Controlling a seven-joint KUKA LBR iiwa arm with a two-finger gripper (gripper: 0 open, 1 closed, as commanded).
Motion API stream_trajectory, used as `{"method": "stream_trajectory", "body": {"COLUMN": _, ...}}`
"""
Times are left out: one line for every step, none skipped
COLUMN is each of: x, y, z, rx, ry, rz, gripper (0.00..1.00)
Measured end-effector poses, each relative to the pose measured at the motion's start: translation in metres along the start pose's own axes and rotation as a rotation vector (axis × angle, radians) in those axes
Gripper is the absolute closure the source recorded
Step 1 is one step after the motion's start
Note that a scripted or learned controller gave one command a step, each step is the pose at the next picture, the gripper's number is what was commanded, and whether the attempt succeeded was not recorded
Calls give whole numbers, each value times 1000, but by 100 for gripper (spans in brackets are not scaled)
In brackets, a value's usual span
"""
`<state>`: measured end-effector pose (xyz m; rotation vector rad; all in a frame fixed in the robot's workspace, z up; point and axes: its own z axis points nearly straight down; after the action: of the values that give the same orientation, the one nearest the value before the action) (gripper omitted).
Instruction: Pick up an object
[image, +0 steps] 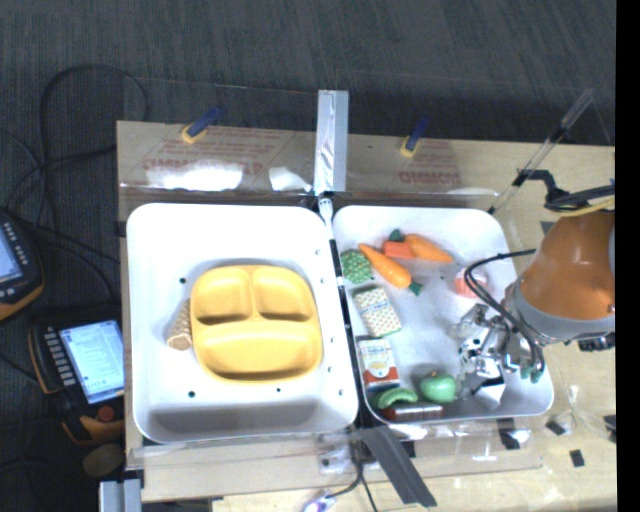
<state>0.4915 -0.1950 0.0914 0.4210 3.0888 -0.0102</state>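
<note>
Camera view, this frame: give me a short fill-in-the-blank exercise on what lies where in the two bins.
1. The yellow tray lies in the ____ bin.
2. The two carrots lie in the ____ bin.
3. The tray has ____ compartments.
4. The tool hovers over the ____ bin.

Missing words: left; right; three; right

Counts across the two bins

Two white bins: the left bin (150, 300) holds one yellow divided tray (256, 320) and one ice-cream cone (180, 325); the right bin (500, 235) holds two carrots (385, 265) (428, 248), one green corn-like piece (355, 265), one patterned packet (378, 310), one small carton (377, 360), one green pepper (437, 386).
</note>
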Motion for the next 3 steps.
{"method": "stream_trajectory", "body": {"x": 0, "y": -1, "z": 0, "rx": -3, "ry": 3, "rz": 55, "gripper": 0}}
{"method": "stream_trajectory", "body": {"x": 1, "y": 3, "z": 0, "rx": 2, "ry": -1, "rz": 29, "gripper": 0}}
{"method": "stream_trajectory", "body": {"x": 2, "y": 5, "z": 0, "rx": 1, "ry": 1, "rz": 51, "gripper": 0}}
